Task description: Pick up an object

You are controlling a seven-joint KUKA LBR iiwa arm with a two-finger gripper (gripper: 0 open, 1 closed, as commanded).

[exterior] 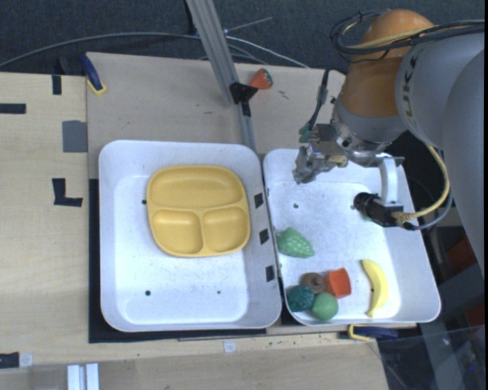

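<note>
My gripper [303,174] hangs over the far left corner of the right bin [407,242], fingers pointing down, with nothing visible between them. Small objects lie toward the bin's near side: a green leafy piece [295,243], a brown ring-shaped piece [312,281], an orange-red block [339,283], a dark teal lump [300,299], a green ball [325,306] and a yellow banana [376,287]. All of them lie well below the gripper in the view, apart from it.
The left bin [118,242] holds a yellow divided plate [199,210]. A grey pole [215,43] slants across the bench's far side, with a black clamp and an orange knob [262,78] at its foot. A black fitting [370,205] on the arm's cable hangs over the right bin.
</note>
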